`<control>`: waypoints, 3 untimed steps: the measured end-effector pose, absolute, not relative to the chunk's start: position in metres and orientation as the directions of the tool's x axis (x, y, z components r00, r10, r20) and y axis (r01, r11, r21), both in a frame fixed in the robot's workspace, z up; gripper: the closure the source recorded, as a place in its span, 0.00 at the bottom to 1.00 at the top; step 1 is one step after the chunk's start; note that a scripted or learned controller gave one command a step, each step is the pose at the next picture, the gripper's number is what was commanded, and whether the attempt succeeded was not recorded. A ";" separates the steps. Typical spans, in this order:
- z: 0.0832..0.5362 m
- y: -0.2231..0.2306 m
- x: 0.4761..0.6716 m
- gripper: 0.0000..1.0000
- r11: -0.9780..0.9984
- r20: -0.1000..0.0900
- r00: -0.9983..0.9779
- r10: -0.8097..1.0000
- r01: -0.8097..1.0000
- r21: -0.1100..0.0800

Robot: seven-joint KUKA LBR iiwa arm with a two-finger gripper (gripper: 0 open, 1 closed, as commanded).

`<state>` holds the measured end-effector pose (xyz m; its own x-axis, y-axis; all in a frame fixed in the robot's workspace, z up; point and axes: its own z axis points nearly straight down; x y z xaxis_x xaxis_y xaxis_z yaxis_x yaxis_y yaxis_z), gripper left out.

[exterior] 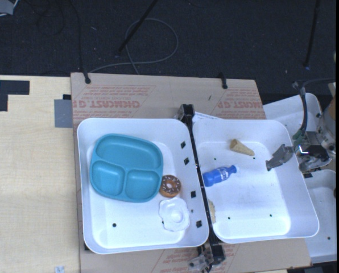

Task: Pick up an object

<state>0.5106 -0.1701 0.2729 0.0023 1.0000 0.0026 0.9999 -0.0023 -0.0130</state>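
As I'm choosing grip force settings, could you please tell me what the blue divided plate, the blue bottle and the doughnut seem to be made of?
Blue divided plate: probably moulded plastic, smooth, uniform matte colour.
Blue bottle: likely plastic, with soft highlights and a white cap.
Doughnut: a toy, perhaps plastic or rubber; brown with speckled icing, too small to tell.

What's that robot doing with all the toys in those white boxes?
The robot's tool is at the right edge of the right bin, reaching in from the right, with nothing in it. That bin holds a blue bottle and a tan cone-shaped piece. The left bin holds a blue divided plate, a donut and a white piece. Nothing has been picked up yet.
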 end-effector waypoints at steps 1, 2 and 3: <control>0.279 -0.170 0.513 0.00 0.000 0.000 0.000 1.000 1.000 -0.001; 0.219 -0.177 0.516 0.00 0.000 0.002 0.000 1.000 1.000 -0.007; 0.155 -0.174 0.516 0.00 0.000 0.003 0.000 1.000 1.000 -0.009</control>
